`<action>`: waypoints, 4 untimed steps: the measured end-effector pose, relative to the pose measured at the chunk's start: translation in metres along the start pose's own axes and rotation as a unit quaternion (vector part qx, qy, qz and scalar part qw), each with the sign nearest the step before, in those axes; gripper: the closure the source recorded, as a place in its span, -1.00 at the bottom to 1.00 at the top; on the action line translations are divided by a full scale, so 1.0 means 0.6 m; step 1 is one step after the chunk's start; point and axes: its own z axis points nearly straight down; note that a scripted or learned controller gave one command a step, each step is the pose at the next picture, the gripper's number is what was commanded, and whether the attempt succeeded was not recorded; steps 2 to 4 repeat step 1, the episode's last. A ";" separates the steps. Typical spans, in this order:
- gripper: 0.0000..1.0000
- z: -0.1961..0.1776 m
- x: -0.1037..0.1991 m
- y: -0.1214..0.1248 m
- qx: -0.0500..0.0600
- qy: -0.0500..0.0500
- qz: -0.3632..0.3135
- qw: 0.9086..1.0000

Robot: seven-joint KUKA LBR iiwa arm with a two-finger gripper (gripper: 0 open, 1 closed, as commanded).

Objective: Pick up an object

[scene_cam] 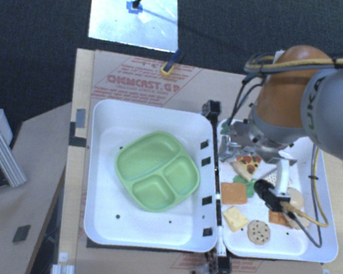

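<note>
Grey arm entering from upper right, bent down over right bin, gripper low beside pizza slice, finger state cannot be told, green divided plate in left bin.

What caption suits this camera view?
KUKA arm hangs over right bin of toy food; green divided plate in left bin.

Upper right of the frame, there's the big smooth grey metal arm with dark lettering on its casing. Next to it sits the glossy rounded orange band above the wrist. Yellow and black cables run across the top of the band, and more thin cable loops along the lower right. Below the band comes a grey metal wrist block.
</note>
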 end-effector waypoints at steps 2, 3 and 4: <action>1.00 -0.011 -0.012 0.001 -0.001 0.000 0.000 1.000; 1.00 -0.011 -0.012 0.001 -0.001 0.000 0.000 1.000; 1.00 -0.011 -0.012 0.001 -0.001 0.000 0.000 1.000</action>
